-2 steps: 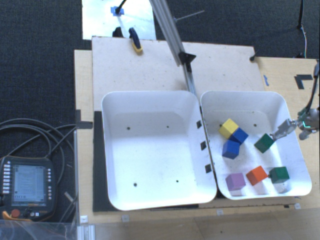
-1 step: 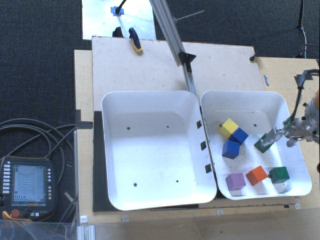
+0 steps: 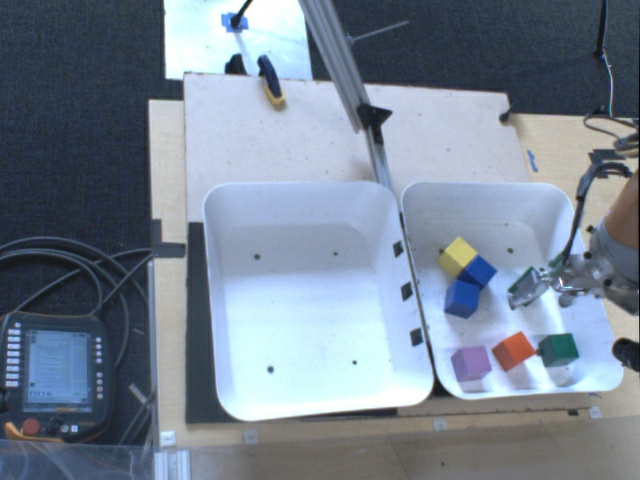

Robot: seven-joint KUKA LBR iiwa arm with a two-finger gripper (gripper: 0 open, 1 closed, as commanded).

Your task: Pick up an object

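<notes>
Overhead, at a slant, the figure recorded the approach step of a pick, with nothing yet lifted. My gripper [image 3: 527,288] entered from the right edge of the frame and hung over the right bin [image 3: 500,200], its metal tip lying at mid-height toward that bin's right side; whether my jaws were spread or pressed together I could not tell at this resolution, and no object showed between them. The candidates all lay in the right bin: a yellow cube [image 3: 458,255] touching a blue cube [image 3: 480,271], a second blue cube [image 3: 461,299] just below them, and along the lower rim a purple cube [image 3: 470,363], an orange cube [image 3: 514,350] and a green cube [image 3: 558,348]. The green and orange cubes sat nearest my tip, below it in the frame; the blue pair lay to its left. The left bin [image 3: 225,298] occupied the frame's centre. I judged that the next move called for choosing one cube, centring above it, squaring the jaws to its faces, then descending; the orange cube's closeness to its neighbours suggested some risk of nudging.
</notes>
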